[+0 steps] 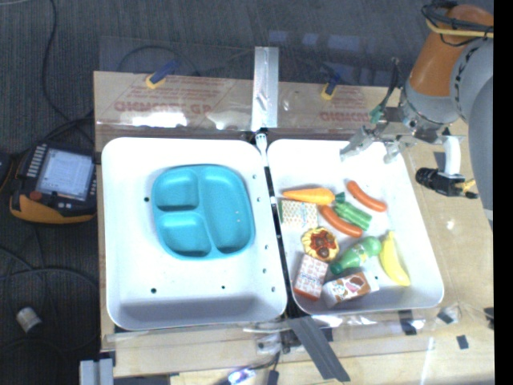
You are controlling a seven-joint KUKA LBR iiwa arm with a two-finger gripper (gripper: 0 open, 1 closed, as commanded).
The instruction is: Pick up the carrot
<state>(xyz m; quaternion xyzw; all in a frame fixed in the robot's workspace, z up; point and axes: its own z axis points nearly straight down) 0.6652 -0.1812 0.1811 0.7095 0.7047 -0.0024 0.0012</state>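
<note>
Faint red lettering on the bench (184, 103) is unreadable; open, empty gripper (370, 147) hovers above the carrot (309, 195).

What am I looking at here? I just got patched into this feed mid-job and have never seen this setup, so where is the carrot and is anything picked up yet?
This is one fixed camera above a bench, looking down at a slant. The grey and orange machine at upper right is a robot arm; its gripper hangs over the far edge of the right bin, jaws spread, with nothing between them. That bin holds toy food: the carrot lies at its left side, with two sausages, a banana, green vegetables and small boxes nearby. The left bin holds a blue divided plate. Nothing is picked up yet.
</note>
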